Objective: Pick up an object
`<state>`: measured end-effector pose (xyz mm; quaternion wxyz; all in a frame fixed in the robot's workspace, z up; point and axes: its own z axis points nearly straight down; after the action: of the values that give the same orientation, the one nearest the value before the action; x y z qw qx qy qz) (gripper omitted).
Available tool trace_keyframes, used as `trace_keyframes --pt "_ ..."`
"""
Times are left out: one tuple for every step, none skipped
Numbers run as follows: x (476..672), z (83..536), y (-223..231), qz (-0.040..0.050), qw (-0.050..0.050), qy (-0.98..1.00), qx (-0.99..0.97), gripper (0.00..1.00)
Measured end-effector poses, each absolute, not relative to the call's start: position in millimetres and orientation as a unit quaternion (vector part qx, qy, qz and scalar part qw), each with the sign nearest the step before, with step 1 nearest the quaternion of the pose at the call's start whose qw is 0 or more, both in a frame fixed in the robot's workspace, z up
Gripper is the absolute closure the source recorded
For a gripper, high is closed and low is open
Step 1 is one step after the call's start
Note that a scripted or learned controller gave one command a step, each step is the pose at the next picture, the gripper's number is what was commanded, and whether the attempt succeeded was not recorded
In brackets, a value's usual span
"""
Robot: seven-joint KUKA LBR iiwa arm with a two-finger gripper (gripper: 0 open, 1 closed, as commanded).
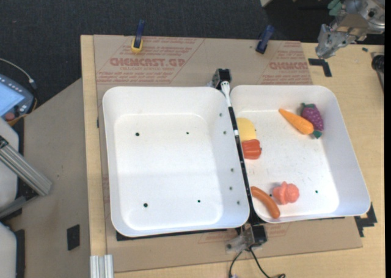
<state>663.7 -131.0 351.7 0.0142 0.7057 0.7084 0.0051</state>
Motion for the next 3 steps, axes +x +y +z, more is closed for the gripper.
trace_keyframes --pt "663.6 351.0 -131.0 0.0044 0.014 0.708 0.706 0.00" --pt "664.4 362.3 -131.1 0.0057 0.016 0.708 0.706 1.00" --pt "664.3 361.8 -131.1 0.0051 0.016 0.708 0.706 0.00"
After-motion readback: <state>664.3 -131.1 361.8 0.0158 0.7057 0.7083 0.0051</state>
